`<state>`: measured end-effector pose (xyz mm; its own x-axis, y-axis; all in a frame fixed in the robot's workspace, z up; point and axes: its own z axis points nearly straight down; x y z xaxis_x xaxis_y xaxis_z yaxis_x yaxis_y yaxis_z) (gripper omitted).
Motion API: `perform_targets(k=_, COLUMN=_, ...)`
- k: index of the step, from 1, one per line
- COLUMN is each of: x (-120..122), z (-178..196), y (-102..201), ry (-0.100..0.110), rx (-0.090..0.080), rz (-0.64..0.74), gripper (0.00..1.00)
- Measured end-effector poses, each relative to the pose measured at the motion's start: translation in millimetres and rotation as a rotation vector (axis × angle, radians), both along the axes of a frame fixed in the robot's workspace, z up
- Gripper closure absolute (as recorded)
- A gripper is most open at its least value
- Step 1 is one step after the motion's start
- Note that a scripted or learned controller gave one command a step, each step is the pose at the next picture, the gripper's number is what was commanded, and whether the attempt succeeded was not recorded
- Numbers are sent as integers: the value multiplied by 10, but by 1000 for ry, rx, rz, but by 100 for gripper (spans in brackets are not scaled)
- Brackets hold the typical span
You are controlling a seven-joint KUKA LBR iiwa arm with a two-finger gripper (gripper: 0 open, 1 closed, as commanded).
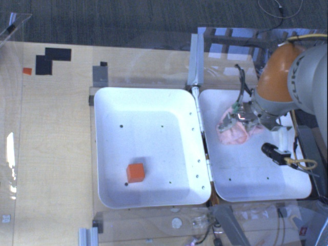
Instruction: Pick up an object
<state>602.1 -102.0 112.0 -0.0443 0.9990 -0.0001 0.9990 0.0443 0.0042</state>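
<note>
Well, the hand (245, 118) is low over the right bin (256, 188), on the end of the grey arm (307, 81) that comes in from the right. Just under it and a little to its left lies a soft pink lump (231, 134). It looks crumpled and maybe wrapped in something clear. The hand sits at the lump's top right edge, so close that they seem to touch. I cannot tell if the hand is wide or narrow, and I cannot tell if it has hold of the lump.

The lump is in the upper left part of the right bin, near the wall between the two bins. It is roundish, with no clear long side, so I think the hand could close on it from almost any way.

There is also a small orange cube (136, 172) in the left bin (154, 106), down near the front. It is well apart from the hand, across the wall. The pink lump is much nearer, so I guess it is the one to grab. The hand would need to go a tiny bit left and down to be over its middle.
</note>
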Motion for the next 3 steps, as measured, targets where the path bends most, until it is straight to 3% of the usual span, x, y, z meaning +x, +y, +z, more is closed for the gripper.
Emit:
perform_targets(k=1, x=28, z=-161, y=100, ry=-19, rx=-6, rz=25, gripper=0)
perform_targets(k=3, x=64, z=-161, y=127, ry=-19, rx=-4, rz=36, gripper=0)
